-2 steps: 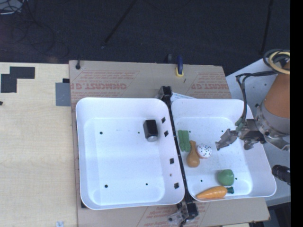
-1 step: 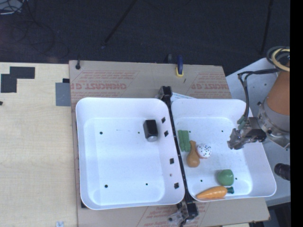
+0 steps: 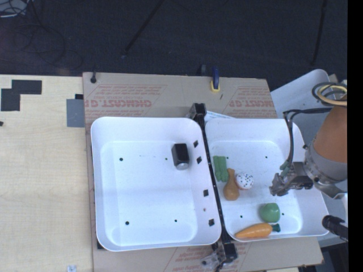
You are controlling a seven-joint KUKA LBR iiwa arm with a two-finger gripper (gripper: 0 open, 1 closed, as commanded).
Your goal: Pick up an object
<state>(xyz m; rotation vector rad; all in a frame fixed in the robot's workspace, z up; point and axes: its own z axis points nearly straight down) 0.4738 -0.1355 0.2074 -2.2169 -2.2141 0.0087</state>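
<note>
Where hand [image 3: 282, 185] hovers, fingers too blurred.

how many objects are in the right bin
5: a green block and brown pear-shaped piece by the left wall, white speckled ball mid-bin, green round object and orange carrot near the front. None looks hidden.

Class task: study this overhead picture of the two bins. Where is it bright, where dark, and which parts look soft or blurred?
Camera view: the white bins are brightly and evenly lit, nearly washed out; the floor at the top is almost black; the black block casts little shadow; the pincer and the toys, such as the carrot, look soft and low in detail.
</note>
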